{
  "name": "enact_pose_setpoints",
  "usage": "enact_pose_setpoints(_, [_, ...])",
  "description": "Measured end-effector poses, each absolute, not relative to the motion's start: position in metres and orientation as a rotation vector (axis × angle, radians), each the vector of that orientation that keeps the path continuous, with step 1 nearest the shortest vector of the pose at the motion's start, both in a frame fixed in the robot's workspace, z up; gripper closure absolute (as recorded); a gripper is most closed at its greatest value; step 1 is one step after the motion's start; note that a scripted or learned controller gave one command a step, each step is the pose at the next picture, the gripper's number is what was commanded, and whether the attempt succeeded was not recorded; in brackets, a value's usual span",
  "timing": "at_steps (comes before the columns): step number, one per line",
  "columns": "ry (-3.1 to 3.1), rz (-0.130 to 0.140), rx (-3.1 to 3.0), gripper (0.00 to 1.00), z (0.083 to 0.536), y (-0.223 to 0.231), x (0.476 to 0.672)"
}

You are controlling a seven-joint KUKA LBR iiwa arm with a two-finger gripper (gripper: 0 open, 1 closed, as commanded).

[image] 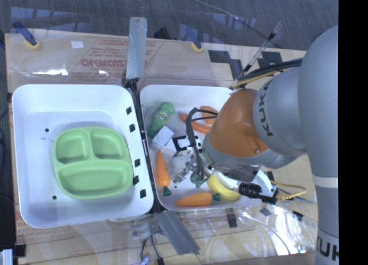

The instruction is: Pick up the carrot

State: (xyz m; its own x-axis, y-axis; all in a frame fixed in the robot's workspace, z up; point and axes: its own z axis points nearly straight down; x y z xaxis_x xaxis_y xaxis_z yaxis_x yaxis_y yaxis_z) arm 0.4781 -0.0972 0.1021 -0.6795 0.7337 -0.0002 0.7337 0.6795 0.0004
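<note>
Two carrots [163, 169] [194, 200] flank the end effector [192, 169], whose state I cannot tell.

Arm [253, 129] overhangs right bin [172, 92], crowding carrot [163, 169] beside bottle [160, 117].

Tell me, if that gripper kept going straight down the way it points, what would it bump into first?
Probably the white bin floor, in the gap between the upright carrot and the banana. The gripper hangs over that gap, though depth is hard to judge from this slanted view.
</note>
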Motion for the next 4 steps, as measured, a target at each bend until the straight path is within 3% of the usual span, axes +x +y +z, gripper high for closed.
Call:
enact_pose_setpoints(2, [2.889,0.002,1.236,1.00,0.121,-0.096,0.480])
enact_pose_setpoints(3, [3.014,0.001,0.904,1.00,0.091,-0.095,0.476])
enact_pose_setpoints(4, [2.993,0.000,0.959,1.00,0.092,-0.108,0.477])
